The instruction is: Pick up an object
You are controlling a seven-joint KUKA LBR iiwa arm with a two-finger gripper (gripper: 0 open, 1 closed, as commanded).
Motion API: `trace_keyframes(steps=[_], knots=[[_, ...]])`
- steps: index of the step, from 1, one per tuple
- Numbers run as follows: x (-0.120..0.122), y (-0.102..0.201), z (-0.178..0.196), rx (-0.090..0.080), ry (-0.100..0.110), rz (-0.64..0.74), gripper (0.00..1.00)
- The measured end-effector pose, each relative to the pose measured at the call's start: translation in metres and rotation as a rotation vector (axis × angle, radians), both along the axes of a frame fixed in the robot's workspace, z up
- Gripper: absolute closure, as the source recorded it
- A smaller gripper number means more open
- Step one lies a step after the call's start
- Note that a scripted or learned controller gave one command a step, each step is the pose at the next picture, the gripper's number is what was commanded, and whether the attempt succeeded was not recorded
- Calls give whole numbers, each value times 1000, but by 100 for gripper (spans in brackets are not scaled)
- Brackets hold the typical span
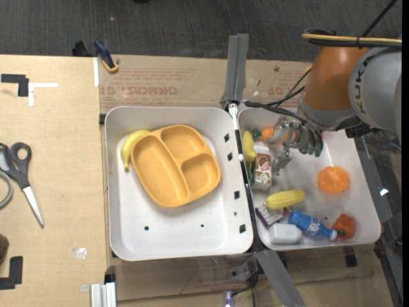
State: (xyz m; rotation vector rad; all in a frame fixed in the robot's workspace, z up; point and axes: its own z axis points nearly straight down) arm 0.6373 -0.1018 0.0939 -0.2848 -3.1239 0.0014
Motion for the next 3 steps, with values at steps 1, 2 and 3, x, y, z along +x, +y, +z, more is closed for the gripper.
trace_keyframes(steps=[1, 2, 3], knots=[[-45, -45, -1, -1, -8, 16, 0], [-106, -120, -1, -1, -9, 15, 0], [-142, -71, 1, -2, -18, -76, 0]])
